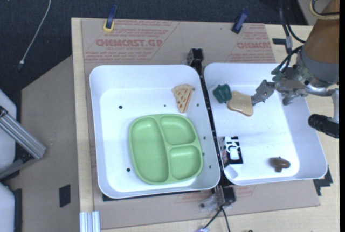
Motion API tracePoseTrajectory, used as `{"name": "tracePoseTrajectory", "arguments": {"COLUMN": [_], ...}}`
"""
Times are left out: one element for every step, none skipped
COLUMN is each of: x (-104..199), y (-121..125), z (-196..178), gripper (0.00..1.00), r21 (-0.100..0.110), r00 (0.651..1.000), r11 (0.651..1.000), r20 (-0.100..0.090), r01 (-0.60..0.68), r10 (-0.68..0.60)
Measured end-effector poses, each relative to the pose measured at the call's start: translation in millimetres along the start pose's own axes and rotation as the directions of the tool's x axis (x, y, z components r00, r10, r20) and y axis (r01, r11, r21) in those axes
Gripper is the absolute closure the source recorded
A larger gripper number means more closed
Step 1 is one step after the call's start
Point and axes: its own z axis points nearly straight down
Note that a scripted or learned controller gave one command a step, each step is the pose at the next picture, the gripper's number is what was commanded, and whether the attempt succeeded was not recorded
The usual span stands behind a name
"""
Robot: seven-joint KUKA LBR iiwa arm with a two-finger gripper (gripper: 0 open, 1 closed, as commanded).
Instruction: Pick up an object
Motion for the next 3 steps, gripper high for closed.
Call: {"name": "tracePoseTrajectory", "arguments": {"x": [0.0,3.2,2.6], "y": [1.1,-2.1,-6.1], "z": [-2.0,58.7,122.6], "gripper": [0.0,0.0,0.0], "r21": [-0.005,-0.001,0.004], "r00": [1.0,1.0,1.0], "r11": [1.0,1.0,1.0], "r20": [0.001,0.0,-0.001], "r01": [0.001,0.0,0.0], "r10": [-0.001,0.0,0.0]}}
